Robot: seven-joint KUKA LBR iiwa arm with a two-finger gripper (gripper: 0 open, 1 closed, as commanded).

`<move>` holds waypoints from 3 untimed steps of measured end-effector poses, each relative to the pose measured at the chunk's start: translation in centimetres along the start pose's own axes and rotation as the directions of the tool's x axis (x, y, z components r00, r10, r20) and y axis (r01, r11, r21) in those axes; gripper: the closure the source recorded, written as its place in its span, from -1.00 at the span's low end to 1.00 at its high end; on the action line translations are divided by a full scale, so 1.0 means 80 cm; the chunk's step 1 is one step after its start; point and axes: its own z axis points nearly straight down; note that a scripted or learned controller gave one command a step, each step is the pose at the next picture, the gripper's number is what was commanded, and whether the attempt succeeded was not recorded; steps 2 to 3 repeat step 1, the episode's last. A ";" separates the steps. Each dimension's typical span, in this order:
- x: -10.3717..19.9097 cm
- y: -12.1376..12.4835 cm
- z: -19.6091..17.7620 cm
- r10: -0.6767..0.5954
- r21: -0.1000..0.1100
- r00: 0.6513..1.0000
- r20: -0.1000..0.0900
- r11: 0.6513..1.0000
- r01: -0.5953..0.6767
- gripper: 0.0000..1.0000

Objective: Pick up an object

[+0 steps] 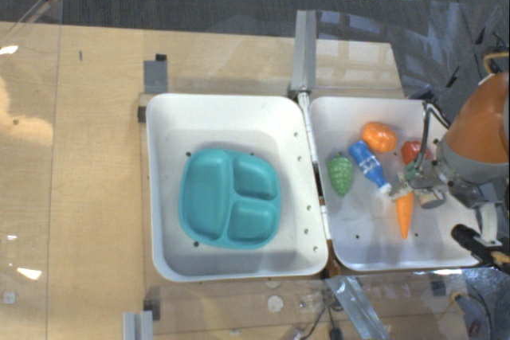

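- Camera view: two white bins side by side; landmark is the right bin (351, 251), which holds all the loose items.
- Left bin (167, 171) holds a teal divided plate (229, 197), sitting flat near its middle; not a likely target.
- In the right bin: green piece (341, 174) near its left wall, blue bottle (368, 165) lying slanted near the middle, orange ball-like item (379, 137) toward the far wall, red item (412, 151) toward the right side, partly covered by the arm.
- Carrot (405, 213) lies right of the bin's middle, tip pointing toward the near wall; its top end is touching or just beside the gripper.
- Gripper (420, 189) sits low over the right bin's right half, at the carrot's top; the arm (482, 131) comes in over the bin's right wall.
- Jaw state: cannot tell, the tool end is small and cluttered.
- Judgement: step in hand looks like the grasp approach on the carrot, nothing visibly held yet.
- To do it well: centre over the carrot's thick upper part, not the thin tip; close across its width.
- Risk: the blue bottle's cap end lies just beside the carrot top, so a wide close may catch both or nudge the carrot away.
- Lift straight up, clear of the bin's right wall.
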 end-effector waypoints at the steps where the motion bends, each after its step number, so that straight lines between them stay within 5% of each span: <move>1: 0.050 0.057 -0.112 0.041 0.008 0.999 -0.001 0.999 -0.041 1.00; 3: 0.050 0.057 -0.112 0.041 0.008 0.999 -0.001 0.999 -0.041 1.00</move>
